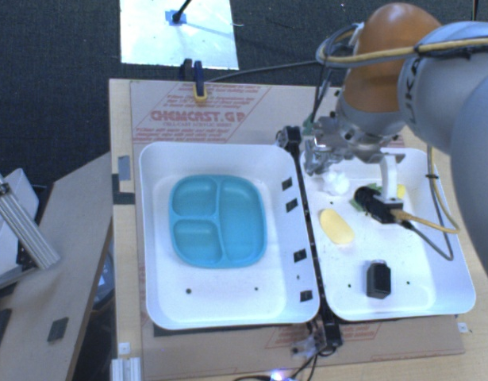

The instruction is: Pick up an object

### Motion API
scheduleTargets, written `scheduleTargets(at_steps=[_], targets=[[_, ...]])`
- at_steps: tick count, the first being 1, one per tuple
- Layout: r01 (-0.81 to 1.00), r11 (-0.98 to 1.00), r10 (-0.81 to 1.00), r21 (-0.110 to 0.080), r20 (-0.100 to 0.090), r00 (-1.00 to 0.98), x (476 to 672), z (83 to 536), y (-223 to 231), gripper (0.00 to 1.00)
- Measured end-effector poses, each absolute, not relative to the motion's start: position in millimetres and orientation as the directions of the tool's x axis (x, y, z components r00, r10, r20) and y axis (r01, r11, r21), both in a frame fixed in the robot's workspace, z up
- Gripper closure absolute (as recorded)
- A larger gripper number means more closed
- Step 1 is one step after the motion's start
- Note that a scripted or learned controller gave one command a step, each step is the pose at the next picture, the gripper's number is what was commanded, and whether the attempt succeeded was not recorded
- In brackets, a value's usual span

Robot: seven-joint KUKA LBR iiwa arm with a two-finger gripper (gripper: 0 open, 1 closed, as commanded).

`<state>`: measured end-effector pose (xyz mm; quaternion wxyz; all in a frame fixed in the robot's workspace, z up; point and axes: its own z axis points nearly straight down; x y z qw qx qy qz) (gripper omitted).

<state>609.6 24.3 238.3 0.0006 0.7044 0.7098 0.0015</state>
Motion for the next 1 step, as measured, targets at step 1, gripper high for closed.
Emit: scheduleTargets(at_steps=[1], targets=[[1.0,0.009,1.0,0.003,0.001,-0.009,628.0,225.2,82.1,1.0]])
